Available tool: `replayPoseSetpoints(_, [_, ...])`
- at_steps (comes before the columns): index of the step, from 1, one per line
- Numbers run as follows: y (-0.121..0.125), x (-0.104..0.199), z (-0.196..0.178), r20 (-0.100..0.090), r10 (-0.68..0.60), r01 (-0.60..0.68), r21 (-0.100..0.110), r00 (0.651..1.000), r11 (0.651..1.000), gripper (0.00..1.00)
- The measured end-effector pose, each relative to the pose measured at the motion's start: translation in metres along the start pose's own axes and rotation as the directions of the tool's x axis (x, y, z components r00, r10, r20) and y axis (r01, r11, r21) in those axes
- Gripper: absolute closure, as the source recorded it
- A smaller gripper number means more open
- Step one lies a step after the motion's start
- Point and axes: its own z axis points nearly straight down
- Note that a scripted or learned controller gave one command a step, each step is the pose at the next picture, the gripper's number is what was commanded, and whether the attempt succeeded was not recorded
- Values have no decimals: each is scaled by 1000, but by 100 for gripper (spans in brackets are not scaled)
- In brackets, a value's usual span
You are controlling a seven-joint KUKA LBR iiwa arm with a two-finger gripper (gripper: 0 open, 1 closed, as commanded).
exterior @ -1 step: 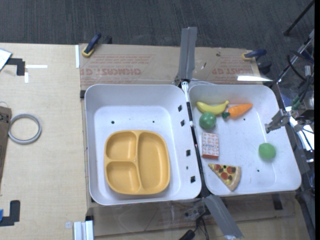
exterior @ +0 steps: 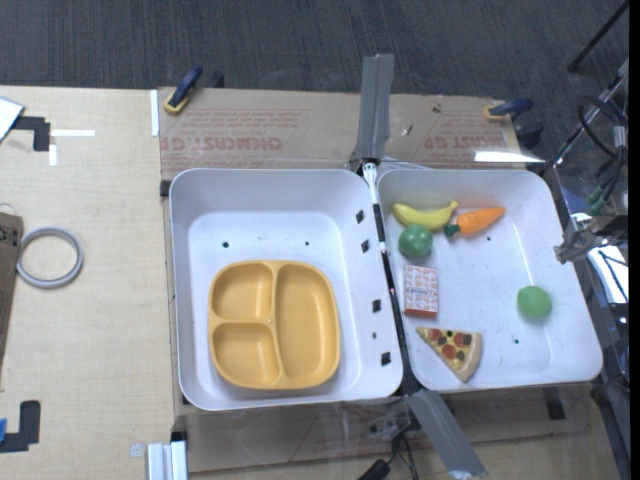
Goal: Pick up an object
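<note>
The right white bin [exterior: 500,268] holds several toy foods. A yellow banana [exterior: 425,212] lies at its back left, with an orange carrot [exterior: 478,220] just to the right of it. A green round fruit [exterior: 415,241] sits below the banana. A small red and white box [exterior: 420,291] lies in front of that fruit. A pizza slice [exterior: 452,347] rests near the bin's front edge. A green ball [exterior: 534,302] sits alone toward the right wall.
The left white bin [exterior: 260,218] holds a yellow divided plate [exterior: 274,323]. A grey tape roll [exterior: 47,256] lies on the wooden bench at the far left. Blue clamps [exterior: 184,88] [exterior: 508,109] pin cardboard [exterior: 250,133] behind the bins. Cables and metal framing [exterior: 600,218] crowd the right edge.
</note>
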Motion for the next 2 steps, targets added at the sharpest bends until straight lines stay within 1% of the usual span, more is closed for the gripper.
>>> replayPoseSetpoints(1, [75, 51, 97, -1, 176, -176, 1, 984, 984, 100])
replayPoseSetpoints(2, [111, 123, 94, 0, 401, -401, -1, 916, 916, 100])
